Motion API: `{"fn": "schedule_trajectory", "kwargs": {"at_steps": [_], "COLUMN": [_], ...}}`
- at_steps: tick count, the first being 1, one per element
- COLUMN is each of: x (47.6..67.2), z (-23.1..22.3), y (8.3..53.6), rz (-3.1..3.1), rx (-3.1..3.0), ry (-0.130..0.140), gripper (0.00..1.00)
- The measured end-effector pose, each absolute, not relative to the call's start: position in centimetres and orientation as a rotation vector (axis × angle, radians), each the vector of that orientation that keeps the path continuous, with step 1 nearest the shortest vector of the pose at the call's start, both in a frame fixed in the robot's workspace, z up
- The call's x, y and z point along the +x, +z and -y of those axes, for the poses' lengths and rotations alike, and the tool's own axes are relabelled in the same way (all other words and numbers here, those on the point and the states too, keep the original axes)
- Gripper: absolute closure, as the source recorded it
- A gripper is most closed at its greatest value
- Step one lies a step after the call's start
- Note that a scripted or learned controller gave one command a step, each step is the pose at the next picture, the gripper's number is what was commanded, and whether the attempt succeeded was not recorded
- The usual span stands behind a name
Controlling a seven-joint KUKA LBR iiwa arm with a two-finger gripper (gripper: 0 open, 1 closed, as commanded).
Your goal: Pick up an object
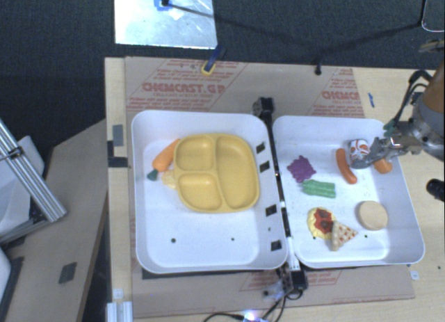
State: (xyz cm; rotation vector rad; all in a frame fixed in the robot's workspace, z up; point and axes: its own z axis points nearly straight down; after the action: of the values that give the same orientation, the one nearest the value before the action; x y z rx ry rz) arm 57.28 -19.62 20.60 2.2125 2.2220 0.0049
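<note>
My pincer (367, 157) sits low in the right bin (400, 244) — grip state cannot be told. Toy sausage (345, 166) lies just beside it; white-and-orange item (358, 148) touching.

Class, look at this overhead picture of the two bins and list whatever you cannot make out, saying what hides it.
1. Hand: too small and blurred in the camera view to tell how its tips stand.
2. Orange toy: partly covered by the hand, so its shape is unclear.
3. Carrot: its lower side is tucked under the yellow plate's rim.
4. Arm: cut off by the right edge.
</note>
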Motion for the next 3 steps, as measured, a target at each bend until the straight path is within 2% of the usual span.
{"fn": "schedule_trajectory", "kwargs": {"at_steps": [1,3], "x": [57.4,55.6], "z": [19.6,8.4], "y": [22.6,21.1], "rz": [-2.223,-2.233], "rx": [2.215,2.212], "ry": [0.004,0.003], "gripper": [1.0,1.0]}}
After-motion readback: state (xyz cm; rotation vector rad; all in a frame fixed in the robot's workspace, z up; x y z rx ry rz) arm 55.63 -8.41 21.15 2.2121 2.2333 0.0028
